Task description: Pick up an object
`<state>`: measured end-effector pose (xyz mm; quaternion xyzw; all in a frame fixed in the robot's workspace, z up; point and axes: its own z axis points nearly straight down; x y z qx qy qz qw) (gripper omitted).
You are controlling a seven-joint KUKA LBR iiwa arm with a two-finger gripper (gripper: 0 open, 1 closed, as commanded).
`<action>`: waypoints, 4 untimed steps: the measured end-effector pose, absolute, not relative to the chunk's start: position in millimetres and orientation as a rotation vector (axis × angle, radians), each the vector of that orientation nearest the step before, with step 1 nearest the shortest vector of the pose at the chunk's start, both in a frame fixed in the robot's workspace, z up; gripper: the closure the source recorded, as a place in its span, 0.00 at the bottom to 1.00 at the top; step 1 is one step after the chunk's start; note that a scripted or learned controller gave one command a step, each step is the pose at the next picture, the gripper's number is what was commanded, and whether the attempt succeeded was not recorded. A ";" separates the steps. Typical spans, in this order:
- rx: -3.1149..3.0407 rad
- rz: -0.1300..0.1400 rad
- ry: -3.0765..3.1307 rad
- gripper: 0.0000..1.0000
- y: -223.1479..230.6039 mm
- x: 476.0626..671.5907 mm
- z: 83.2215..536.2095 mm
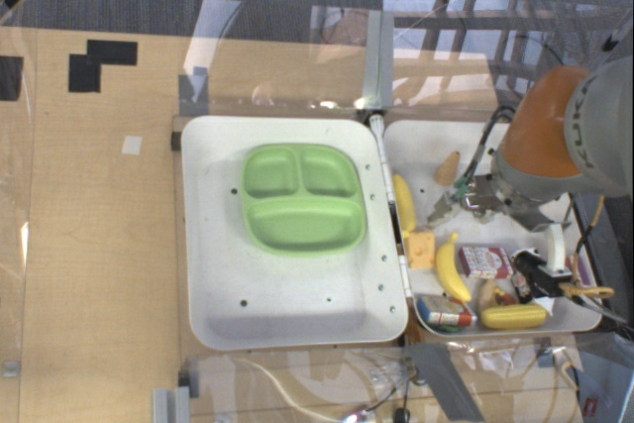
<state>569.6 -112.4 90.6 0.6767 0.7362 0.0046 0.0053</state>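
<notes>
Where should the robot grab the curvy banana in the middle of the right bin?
Probably across the middle of the banana, coming straight down from above. It lies flat and is long and thin, so the tool could close across its narrow width. The yellow block sits close by its upper end and the pink box lies to its right, so the mid-part looks like the freest spot.

the divided plate [302, 197] lies in the left bin [213, 307]. right of that plate, in the right bin [416, 139], lie two bananas [452, 269], a cheese block [421, 250] between them, and a small box [485, 261].
</notes>
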 end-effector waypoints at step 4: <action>1.858 0.005 2.527 1.00 -43.9 581.1 185.6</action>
